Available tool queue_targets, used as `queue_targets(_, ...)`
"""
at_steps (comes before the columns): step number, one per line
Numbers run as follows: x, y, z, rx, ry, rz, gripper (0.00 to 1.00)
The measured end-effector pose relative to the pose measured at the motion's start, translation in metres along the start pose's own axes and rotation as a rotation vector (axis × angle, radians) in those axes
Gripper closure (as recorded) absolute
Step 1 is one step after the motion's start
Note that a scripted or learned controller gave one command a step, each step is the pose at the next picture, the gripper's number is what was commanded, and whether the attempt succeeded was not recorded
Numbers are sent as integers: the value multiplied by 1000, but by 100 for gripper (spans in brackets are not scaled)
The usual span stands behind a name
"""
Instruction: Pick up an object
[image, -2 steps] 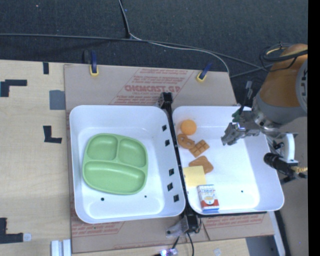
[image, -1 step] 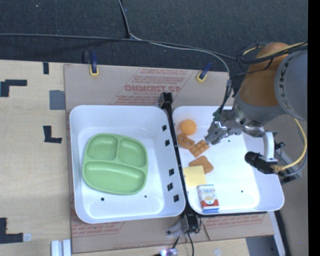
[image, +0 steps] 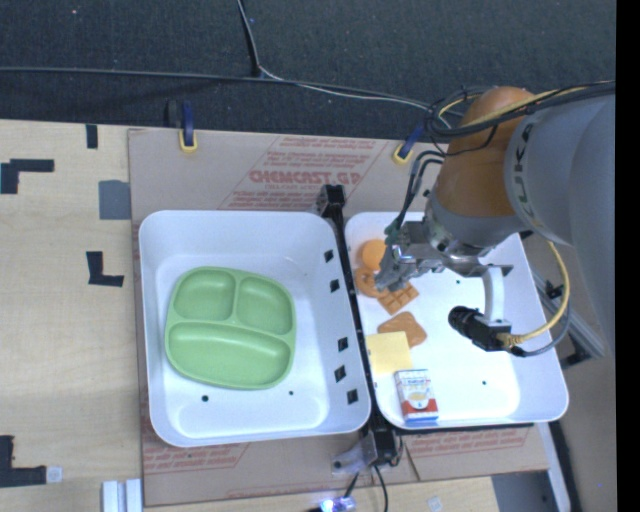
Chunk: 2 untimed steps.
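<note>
Scene is viewed from one fixed camera mounted above the bench (image: 60, 300), angled down at a slant. Both white bins are framed: left bin (image: 160, 400) and right bin (image: 540, 400), side by side near centre. Medium distance; dark floor is seen along the top. The arm (image: 560, 170) is seen entering from the right.

A bulky grey arm (image: 570, 170) is seen, banded in glossy orange above the wrist, with dark lettering printed on its casing, black and yellow cables looped around it, and a black cylindrical fitting mounted on a white bracket below.
</note>
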<state>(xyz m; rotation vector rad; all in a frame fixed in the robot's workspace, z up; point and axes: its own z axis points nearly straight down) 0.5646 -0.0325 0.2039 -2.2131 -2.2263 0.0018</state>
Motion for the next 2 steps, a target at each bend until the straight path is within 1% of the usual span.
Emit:
queue_targets(1, 63, 11, -2, -1, 1, -3, 100)
queue_targets(2, 118, 13, -18, -2, 1, -1, 100)
